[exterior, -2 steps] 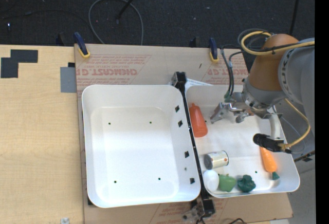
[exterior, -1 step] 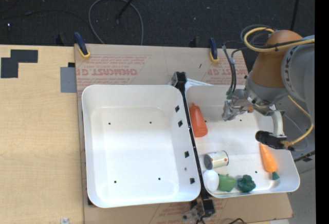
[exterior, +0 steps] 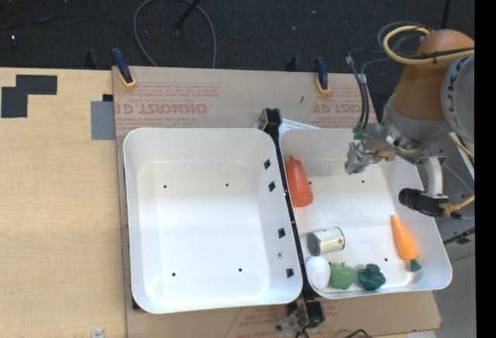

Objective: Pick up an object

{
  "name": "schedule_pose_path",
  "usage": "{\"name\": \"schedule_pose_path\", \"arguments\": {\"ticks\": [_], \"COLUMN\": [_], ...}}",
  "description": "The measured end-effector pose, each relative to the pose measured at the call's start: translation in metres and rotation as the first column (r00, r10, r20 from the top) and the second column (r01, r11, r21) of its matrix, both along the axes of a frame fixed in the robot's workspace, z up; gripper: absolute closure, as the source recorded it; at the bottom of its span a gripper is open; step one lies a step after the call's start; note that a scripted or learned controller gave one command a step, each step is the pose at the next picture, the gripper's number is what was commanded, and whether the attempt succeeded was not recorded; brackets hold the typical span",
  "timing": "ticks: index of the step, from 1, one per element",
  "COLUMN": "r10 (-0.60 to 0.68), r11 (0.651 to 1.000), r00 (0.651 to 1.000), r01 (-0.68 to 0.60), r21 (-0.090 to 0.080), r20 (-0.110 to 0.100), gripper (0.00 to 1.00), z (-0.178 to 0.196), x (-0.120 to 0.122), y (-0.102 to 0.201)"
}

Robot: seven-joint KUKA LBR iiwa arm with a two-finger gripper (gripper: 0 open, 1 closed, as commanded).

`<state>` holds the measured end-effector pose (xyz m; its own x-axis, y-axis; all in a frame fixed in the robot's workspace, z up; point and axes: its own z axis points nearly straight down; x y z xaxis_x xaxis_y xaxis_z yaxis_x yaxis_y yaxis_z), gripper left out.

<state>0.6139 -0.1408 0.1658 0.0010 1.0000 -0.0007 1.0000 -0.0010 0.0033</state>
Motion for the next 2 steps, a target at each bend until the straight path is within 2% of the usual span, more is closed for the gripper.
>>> {"name": "schedule_pose_path", "arguments": {"ticks": [1, 2], "r10": [0.000, 0.001], "r11": [1.000, 1.000], "r00": [1.000, 1.000], "r01": [0.000, -0.001], "r21": [0.000, 0.000], "r20": [0.000, -0.002], "gripper": [1.00, 1.00], "z": [0.042, 0.067], "x": [-0.002, -0.002], "y": [0.000, -0.001]}}
